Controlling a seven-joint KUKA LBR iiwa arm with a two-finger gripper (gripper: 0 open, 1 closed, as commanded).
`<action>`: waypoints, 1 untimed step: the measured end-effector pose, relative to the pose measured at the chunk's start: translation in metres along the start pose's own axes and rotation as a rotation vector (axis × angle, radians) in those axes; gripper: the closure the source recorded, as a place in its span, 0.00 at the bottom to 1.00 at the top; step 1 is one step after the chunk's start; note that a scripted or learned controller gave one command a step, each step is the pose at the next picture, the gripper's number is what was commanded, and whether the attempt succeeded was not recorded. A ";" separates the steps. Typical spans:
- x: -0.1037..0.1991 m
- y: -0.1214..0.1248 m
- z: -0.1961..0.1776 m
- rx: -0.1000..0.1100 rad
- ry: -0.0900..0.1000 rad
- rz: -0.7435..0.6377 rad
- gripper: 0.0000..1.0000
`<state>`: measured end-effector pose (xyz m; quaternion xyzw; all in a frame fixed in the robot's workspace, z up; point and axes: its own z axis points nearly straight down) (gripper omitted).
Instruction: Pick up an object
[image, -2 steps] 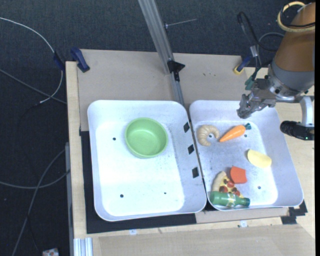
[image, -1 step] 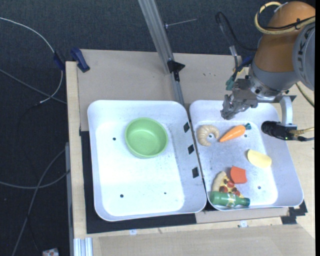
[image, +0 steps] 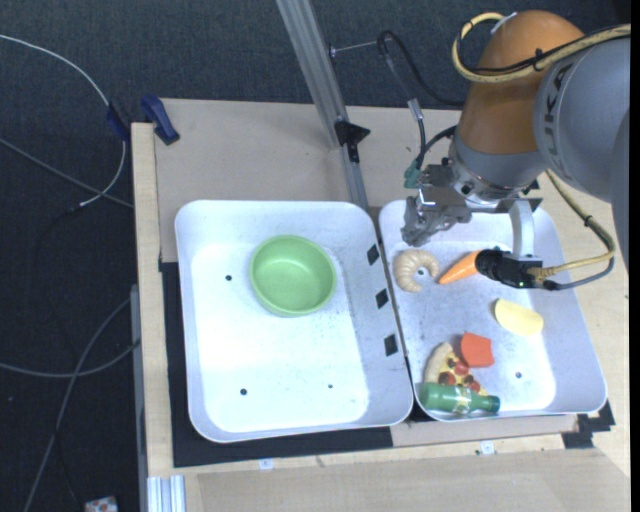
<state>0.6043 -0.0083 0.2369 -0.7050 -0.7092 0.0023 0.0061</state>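
My gripper (image: 424, 228) hangs over the far left corner of the right bin (image: 560, 390), just above a beige croissant-shaped pastry (image: 414, 269). An orange carrot (image: 459, 268) lies right beside the pastry. Further toward the front sit a pale yellow wedge (image: 518, 317), a red-orange block (image: 477, 349), a pizza slice (image: 450, 369) and a green bottle (image: 457, 401) lying on its side. Nothing shows between the fingers.
A green bowl (image: 292, 274) sits in the left bin (image: 270, 400). A metal pole (image: 325, 90) slants up behind the bins. A black cable and connector (image: 510, 268) hang from the arm over the right bin. Black clips line the divide between bins.
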 end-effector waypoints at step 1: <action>0.059 -0.002 -0.010 -0.010 -0.001 -0.001 1.00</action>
